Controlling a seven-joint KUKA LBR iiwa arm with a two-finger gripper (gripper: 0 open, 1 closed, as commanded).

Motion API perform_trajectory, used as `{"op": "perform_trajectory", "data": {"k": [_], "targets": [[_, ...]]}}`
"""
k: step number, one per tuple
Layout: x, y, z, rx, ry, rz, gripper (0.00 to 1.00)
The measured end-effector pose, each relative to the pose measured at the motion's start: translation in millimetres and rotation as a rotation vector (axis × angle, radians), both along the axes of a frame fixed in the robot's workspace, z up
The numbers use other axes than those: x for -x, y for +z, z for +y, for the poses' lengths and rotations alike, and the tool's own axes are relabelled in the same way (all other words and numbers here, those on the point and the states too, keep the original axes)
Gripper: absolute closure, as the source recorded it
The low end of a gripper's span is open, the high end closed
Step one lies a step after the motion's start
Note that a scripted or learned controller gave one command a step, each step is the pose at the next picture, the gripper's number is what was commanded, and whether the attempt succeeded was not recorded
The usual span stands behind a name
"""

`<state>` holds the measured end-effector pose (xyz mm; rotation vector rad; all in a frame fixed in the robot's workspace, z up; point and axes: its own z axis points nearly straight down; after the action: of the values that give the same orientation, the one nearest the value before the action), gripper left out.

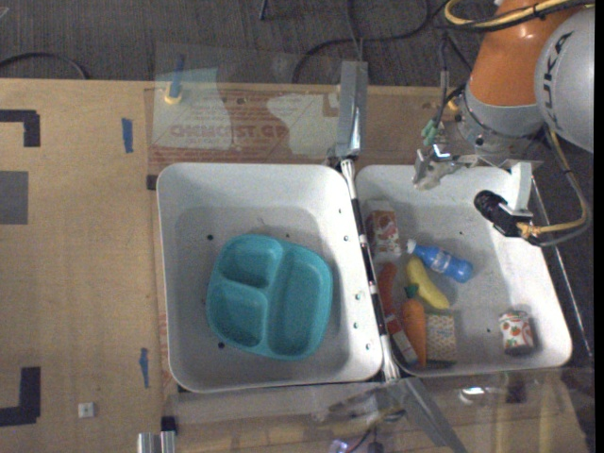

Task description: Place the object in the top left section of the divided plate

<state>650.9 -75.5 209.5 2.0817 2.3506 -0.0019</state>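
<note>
We see the gripper [433, 166] poised above the far rim of the right bin [547, 281]; whether its fingers are spread or pressed together we cannot tell. Candidate objects cluster at that bin's near-left side: a blue bottle [443, 261], banana [427, 284] and carrot [414, 319]. The teal divided plate [270, 295] lies in the left bin [189, 206], awaiting, we judge, the first pick.
</note>
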Motion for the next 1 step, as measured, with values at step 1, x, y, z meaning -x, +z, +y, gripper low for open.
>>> {"op": "perform_trajectory", "data": {"k": [1], "targets": [[66.0,-66.3,-49.8,-0.002,-0.120,0.000,1.00]]}}
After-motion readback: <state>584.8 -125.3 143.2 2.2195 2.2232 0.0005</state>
